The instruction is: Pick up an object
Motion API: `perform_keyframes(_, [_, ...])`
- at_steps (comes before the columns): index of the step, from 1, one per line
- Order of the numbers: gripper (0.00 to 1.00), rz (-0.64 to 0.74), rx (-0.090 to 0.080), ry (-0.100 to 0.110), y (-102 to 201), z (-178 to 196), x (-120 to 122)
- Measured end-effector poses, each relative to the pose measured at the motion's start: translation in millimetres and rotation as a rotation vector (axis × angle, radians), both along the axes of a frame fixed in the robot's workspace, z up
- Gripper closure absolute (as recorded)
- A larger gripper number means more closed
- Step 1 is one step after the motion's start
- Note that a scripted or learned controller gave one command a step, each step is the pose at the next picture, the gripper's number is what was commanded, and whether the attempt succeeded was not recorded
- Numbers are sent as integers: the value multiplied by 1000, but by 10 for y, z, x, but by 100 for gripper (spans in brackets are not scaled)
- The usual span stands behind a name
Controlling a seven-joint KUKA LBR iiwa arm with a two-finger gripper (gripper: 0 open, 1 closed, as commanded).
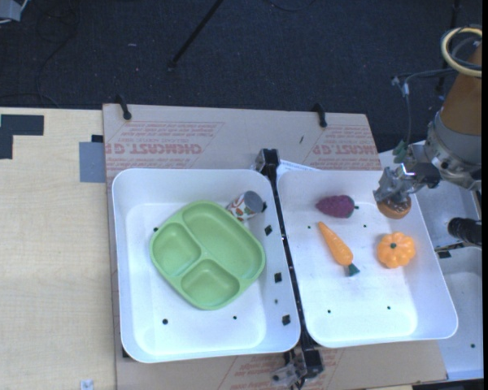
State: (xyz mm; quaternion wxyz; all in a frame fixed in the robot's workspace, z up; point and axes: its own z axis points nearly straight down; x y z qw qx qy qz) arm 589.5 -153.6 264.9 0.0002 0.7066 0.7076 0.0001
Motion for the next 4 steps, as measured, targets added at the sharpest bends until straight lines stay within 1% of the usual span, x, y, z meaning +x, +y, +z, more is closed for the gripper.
perform_keyframes(1, [100, 3, 2, 4, 573, -87, 109])
perform_keyframes(2, [100, 3, 2, 4, 1115, -53, 80])
perform_keyframes(3, [100, 3, 2, 6, 1690, -226, 126])
perform_keyframes(4, [100, 2, 1, 5, 2172, -195, 96])
